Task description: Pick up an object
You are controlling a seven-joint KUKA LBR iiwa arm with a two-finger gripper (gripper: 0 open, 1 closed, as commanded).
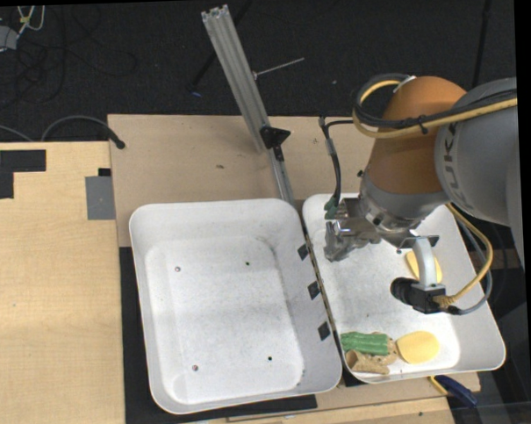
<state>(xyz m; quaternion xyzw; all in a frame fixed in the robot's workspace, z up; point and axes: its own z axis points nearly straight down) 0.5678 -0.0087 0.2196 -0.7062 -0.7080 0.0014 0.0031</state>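
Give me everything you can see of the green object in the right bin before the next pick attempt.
The green object lies flat near the front edge of the right bin, close to the divider side. It is elongated, dark green with a bumpy, ridged surface, and looks like a soft or plastic toy. Its underside rests against a tan lumpy item, and a yellow rounded piece sits just to its right. The hand is well away, toward the bin's back.

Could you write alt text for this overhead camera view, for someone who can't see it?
A grey robot arm with an orange band lowers its gripper into the right white bin, near that bin's upper left corner. A green toy, a yellow piece and a tan object sit along its near edge, beside the left bin.
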